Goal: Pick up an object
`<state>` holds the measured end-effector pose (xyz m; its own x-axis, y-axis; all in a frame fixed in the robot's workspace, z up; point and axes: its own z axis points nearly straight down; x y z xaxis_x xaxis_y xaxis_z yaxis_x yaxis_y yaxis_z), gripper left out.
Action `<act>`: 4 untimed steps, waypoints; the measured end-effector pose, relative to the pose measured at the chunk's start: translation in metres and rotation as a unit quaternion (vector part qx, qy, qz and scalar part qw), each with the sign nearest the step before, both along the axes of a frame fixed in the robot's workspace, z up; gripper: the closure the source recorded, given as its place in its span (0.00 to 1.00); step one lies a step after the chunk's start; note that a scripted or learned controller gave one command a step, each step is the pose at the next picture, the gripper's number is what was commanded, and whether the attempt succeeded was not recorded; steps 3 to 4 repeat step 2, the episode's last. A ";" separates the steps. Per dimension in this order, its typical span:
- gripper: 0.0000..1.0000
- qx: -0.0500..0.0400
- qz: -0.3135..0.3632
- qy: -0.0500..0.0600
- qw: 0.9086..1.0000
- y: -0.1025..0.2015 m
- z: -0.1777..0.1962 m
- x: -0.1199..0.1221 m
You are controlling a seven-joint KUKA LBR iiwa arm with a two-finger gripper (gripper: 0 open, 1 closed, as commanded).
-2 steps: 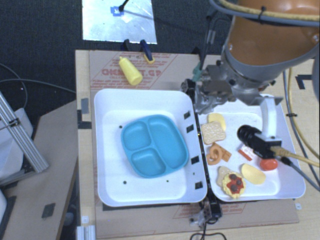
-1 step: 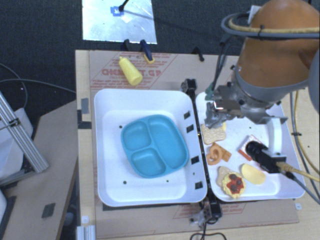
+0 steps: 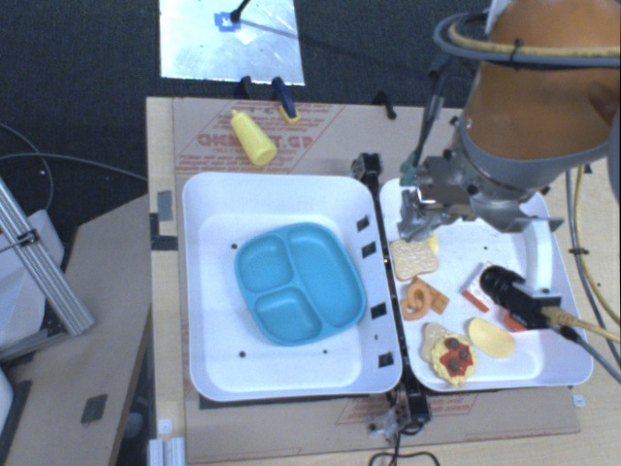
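Observation:
My gripper (image 3: 415,223) hangs over the back left part of the right bin (image 3: 558,362), just behind a square tan cracker (image 3: 413,258). Nothing shows between its tips. In front of the cracker lies an orange pretzel shape (image 3: 421,299). Nearer the front edge sit a small pizza piece with red topping (image 3: 452,355) and a pale yellow oval slice (image 3: 491,338). A thin red strip (image 3: 473,299) lies to the right of the pretzel. The arm's large orange and grey body covers the bin's back right.
The left bin (image 3: 209,357) holds a blue divided tray (image 3: 299,282). Behind the bins, on the cardboard, lies a yellow bottle (image 3: 253,138) beside a blue-handled clip (image 3: 284,100). A shiny metal sheet (image 3: 194,27) lies further back. A black divider (image 3: 380,260) separates the bins.

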<state>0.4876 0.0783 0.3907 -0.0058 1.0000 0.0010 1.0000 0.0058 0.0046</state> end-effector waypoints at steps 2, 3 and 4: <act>1.00 0.000 0.005 -0.002 1.000 0.000 0.022 0.001; 1.00 0.000 0.005 -0.002 1.000 0.000 0.022 0.001; 1.00 0.000 0.005 -0.002 1.000 0.000 0.022 0.001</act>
